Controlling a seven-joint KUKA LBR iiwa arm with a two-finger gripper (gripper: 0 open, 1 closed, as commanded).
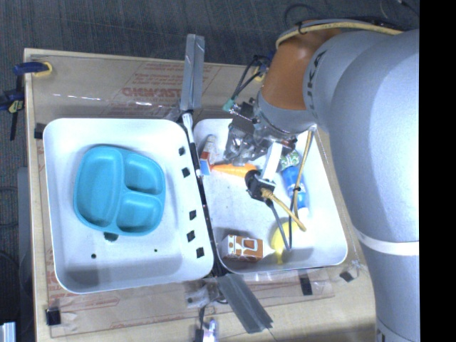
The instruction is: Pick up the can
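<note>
Clutter fills the right bin (328, 191) — a small brown carton (244, 246) by the near wall, a yellow piece (280, 237), a blue-and-white tube (297, 191) and an orange item (229, 168) near the divider. The hand (246, 144) hangs low over the bin's far end, probably because the program is searching there. Whether it is open or closed cannot be told. No can is plainly identifiable; it may lie under the wrist. The left bin (64, 248) carries a blue divided tray (121, 189), well apart from the arm — likely irrelevant on this worktop (107, 84).
</note>
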